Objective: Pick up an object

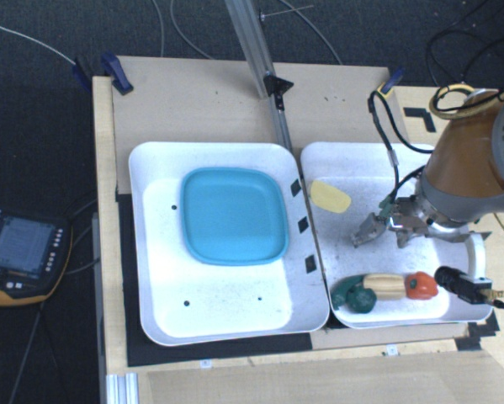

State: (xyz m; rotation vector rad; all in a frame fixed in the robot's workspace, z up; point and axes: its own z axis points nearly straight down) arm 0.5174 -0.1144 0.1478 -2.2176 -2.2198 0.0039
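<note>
The gripper [384,236] hangs low over the middle of the right shallow white bin [352,160]. Its two grey fingers [365,232] are spread apart, and between them there is only the speckled bin floor. They pinch no object.

Just to the far left of the fingers, apart from them, a pale yellow flat oval piece [330,197] lies near the bin's left wall. Along the near wall of the same bin three things lie in a row. A dark green rounded lump [355,296] is in the near left corner. A tan cylindrical stick [384,286] lies on its side, touching the lump. A red tomato-shaped toy [420,286] sits at the stick's right end. All three are near the gripper but clear of it.

The grey arm with its orange band [466,154] comes in from the right, over the bin's right side.

The left shallow white bin [151,225] holds a light blue square plastic plate with rounded corners [235,215], set flat toward the far side.

A slanted aluminium bar [250,36] runs down to the gap between the bins. On the dark floor at the far left lies a handheld control pendant with a screen [16,255].
</note>
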